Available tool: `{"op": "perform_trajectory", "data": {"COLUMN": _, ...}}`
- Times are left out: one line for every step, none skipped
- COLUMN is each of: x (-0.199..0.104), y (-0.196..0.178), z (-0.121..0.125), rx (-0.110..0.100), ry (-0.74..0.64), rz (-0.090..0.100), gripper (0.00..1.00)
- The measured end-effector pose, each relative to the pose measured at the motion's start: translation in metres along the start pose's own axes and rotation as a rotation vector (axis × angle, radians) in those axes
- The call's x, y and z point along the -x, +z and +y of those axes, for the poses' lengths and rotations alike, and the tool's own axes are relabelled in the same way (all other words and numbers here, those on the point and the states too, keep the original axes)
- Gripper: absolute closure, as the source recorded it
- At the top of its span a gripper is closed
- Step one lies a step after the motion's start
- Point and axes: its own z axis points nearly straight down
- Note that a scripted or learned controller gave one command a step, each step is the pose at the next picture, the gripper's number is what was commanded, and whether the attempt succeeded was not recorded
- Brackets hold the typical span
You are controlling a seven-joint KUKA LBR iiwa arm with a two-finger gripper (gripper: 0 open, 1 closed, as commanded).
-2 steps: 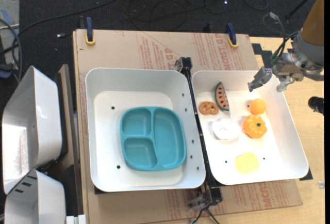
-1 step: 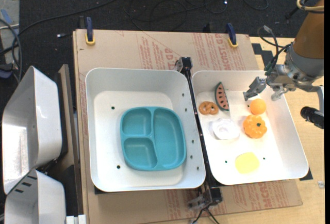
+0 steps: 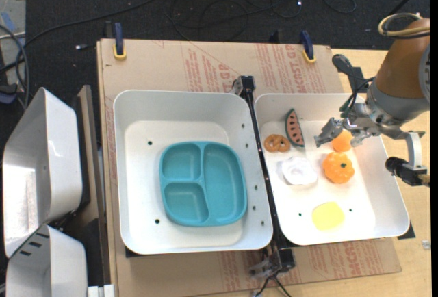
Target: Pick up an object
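My gripper (image 3: 342, 131) hangs over the upper right part of the right bin (image 3: 390, 220). A small orange piece (image 3: 341, 143) sits right under it, partly covered by it. Just below lies an orange pumpkin-like toy (image 3: 339, 168). A watermelon slice (image 3: 294, 128) and a brown pretzel (image 3: 276, 144) lie to the left of the gripper. A white crumpled object (image 3: 298, 171) rests mid-bin, and a yellow disc (image 3: 328, 215) lies near the front wall.
The left bin (image 3: 130, 152) holds a teal divided plate (image 3: 203, 183). A black divider (image 3: 256, 145) runs between the bins. White tubs (image 3: 41, 159) stand off the bench at far left. Cables lie on the dark floor behind.
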Motion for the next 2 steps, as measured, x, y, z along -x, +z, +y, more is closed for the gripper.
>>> {"op": "perform_trajectory", "data": {"x": 0.009, "y": 0.048, "z": -0.002, "rx": 0.001, "ry": 0.0, "rz": 0.0, "gripper": 0.0}}
{"op": "perform_trajectory", "data": {"x": 0.008, "y": 0.035, "z": -0.001, "rx": 0.006, "ry": -0.001, "rz": -0.001, "gripper": 1.0}}
